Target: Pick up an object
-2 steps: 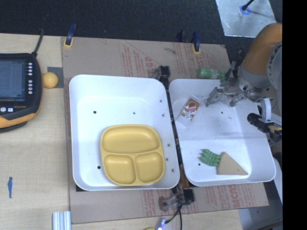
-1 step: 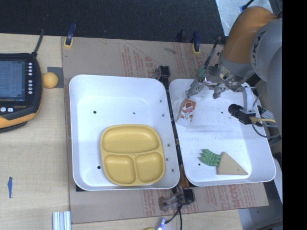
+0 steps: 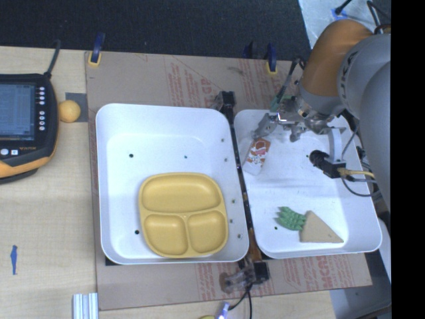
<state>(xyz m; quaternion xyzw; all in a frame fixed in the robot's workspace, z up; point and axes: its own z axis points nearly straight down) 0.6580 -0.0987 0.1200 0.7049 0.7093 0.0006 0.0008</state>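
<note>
Two bins are sitting on the surface (image 3: 66, 198); the claw (image 3: 275, 126) is hovering over the right bin (image 3: 362, 234), near a small red-and-white packet (image 3: 256, 157) leaning against its left wall. Can't tell claw's opening. Packet's probably slipping sideways if pinched off-centre.

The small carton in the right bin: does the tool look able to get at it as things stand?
Probably yes. The small carton lies uncovered by the right bin's left wall, just below the tool, though that wall may crowd a grasp.
</note>
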